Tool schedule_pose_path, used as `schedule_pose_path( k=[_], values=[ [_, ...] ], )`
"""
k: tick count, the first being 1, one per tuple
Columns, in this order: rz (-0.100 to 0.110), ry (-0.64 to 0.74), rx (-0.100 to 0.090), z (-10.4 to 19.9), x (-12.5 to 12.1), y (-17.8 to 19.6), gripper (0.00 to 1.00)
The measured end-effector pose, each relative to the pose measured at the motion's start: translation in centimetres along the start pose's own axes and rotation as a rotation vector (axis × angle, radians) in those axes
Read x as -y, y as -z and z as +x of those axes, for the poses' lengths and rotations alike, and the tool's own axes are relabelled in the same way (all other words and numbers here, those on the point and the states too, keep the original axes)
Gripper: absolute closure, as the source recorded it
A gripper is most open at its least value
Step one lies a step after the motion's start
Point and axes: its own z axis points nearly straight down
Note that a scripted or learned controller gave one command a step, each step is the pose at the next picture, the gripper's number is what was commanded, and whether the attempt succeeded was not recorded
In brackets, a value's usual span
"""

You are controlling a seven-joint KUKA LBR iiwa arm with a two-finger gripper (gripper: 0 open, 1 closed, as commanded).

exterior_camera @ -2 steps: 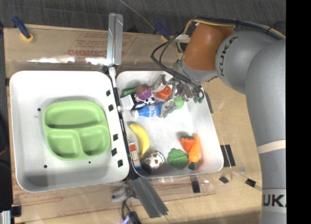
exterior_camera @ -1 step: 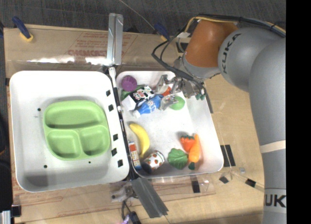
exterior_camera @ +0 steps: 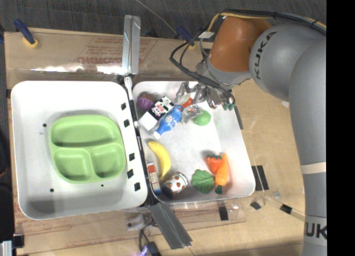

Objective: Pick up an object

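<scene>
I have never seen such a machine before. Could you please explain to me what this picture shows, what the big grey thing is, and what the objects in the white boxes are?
The big grey thing is a robot arm with an orange band, reaching in from the right. One camera fixed above the bench looks down at a slant. At the arm's end is a metal pincer, lowered into the right bin near its far side. I cannot tell whether it grips anything.

The left bin holds a green divided tray. The right bin holds toy items: a banana, a carrot, a blue and white bottle, a purple piece, a small green piece close to the pincer, a leafy green toy and a spotted ball.
</scene>
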Motion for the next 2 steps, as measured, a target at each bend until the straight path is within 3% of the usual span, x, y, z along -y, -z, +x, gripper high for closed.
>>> schedule_pose_path(
  k=[1,2],
  values=[
    [-0.005,-0.091,0.002,0.2,1.6,5.6,1.0],
    [-0.011,0.304,-0.004,1.8,5.3,0.1,1.0]
  ],
)
